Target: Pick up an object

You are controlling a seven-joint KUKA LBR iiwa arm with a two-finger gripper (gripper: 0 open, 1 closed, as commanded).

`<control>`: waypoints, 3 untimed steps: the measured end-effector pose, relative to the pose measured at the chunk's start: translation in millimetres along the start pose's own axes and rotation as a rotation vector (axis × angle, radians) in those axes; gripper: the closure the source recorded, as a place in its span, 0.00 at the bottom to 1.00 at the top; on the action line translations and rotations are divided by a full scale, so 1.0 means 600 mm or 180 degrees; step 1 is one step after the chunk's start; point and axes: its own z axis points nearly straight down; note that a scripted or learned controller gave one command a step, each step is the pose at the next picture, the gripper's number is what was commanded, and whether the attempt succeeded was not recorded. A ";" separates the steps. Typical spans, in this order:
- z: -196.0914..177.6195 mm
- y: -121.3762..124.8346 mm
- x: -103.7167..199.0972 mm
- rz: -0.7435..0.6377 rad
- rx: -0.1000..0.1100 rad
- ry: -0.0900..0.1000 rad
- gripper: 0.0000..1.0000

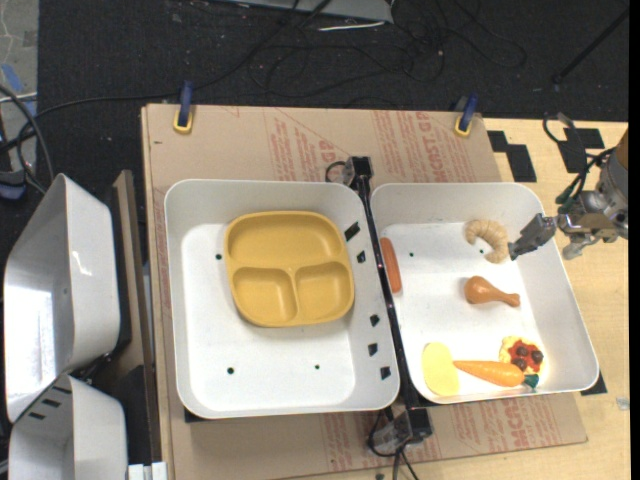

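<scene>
At the lower right of the frame, the right bin (560, 298) holds a carrot (488, 372), a yellow disc (438, 367) and a drumstick (490, 292). Further up, the gripper (556, 232) hangs open over the bin's right rim, holding nothing, beside a croissant (488, 235).

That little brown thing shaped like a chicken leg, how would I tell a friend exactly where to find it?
Look at the right-hand white bin, the one without the yellow plate. Near its middle lies the drumstick, below the pale croissant and above the carrot. It alone is brown, with a round bulb narrowing to a thin handle.
</scene>
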 end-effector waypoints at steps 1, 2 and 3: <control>0.080 -0.015 -0.003 0.0009 0.0015 0.0004 0.00; 0.186 -0.010 -0.004 0.0007 0.0014 0.0005 0.00; 0.251 -0.006 -0.008 0.0009 -0.0027 -0.0023 0.00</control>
